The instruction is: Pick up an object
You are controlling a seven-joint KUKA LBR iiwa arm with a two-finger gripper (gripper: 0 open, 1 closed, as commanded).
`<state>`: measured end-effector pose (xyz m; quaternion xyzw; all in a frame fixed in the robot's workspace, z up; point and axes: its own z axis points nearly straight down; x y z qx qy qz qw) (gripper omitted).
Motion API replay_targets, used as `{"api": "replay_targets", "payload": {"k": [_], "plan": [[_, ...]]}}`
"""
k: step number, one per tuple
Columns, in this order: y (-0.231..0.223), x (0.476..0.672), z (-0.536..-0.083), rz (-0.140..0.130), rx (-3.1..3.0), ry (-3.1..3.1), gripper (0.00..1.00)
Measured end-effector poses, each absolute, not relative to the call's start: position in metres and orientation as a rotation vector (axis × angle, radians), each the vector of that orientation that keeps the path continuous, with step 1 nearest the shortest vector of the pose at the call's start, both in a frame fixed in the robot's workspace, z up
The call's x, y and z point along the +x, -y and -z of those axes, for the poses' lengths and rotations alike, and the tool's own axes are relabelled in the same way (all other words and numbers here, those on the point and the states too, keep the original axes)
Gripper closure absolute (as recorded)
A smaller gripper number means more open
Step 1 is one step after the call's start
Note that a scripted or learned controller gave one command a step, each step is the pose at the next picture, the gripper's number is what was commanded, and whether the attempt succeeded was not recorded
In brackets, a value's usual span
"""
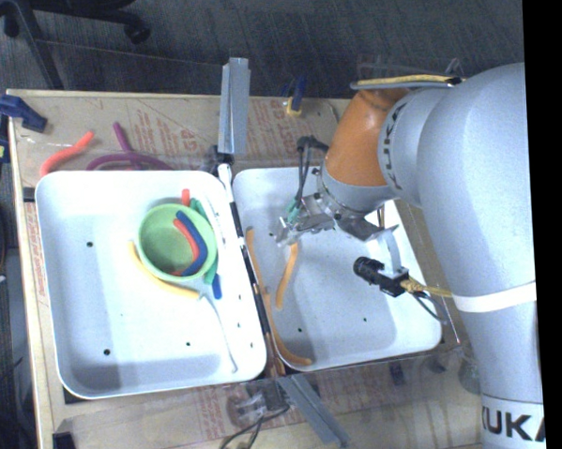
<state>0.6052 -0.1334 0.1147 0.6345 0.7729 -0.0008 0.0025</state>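
A: What do the two bins look like they're made of?

B: The left bin (97, 304) and the right bin (347, 319) look like smooth white plastic with a soft sheen. The green bowl (174, 241) at centre left looks like glossy plastic too.

A: And the surface (144, 113) under them?

B: Matt, pale, like raw wood or board, with faded red print on it.

A: The arm (475, 171) at the right of the frame?

B: Smooth grey casing, semi-gloss, with a shiny orange band (361, 140). The bar (233, 104) at top centre looks like brushed metal.
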Motion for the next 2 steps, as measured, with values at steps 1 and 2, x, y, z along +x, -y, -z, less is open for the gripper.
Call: {"api": "replay_targets", "payload": {"k": [1, 2], "plan": [[0.133, 0.605, -0.115, 0.003, 1.99, -2.425, 0.0], [0.135, 0.585, -0.092, 0.002, 1.955, -2.463, 0.0]]}}
